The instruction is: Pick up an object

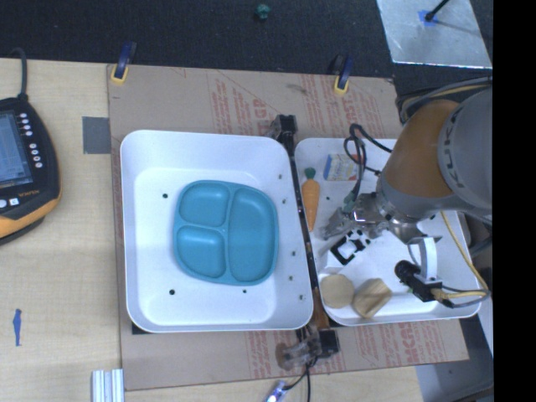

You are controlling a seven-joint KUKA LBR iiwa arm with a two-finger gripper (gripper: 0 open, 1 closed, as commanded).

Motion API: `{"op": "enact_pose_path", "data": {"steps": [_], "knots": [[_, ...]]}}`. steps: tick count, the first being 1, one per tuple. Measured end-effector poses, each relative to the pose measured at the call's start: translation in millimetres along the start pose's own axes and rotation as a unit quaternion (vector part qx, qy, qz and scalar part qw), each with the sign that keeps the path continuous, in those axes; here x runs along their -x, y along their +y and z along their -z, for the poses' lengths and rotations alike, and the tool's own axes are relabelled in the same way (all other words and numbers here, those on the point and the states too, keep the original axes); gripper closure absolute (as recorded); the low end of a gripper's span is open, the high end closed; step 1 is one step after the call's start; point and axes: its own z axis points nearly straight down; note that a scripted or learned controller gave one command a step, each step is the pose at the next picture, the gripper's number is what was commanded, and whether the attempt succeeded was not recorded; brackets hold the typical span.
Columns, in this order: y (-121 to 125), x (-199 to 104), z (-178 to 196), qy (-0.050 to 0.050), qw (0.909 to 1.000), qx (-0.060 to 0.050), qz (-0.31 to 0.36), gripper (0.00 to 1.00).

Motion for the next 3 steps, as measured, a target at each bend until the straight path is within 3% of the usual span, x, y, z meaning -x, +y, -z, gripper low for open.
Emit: {"op": "enact_pose_path", "data": {"steps": [1,2,3], "knots": [[13,0,0,0.000,1.0000,0.001,0.001,0.00],[13,0,10,-0.001,1.0000,0.000,0.001,1.00],[13,0,10,-0.001,1.0000,0.000,0.002,0.00]]}}
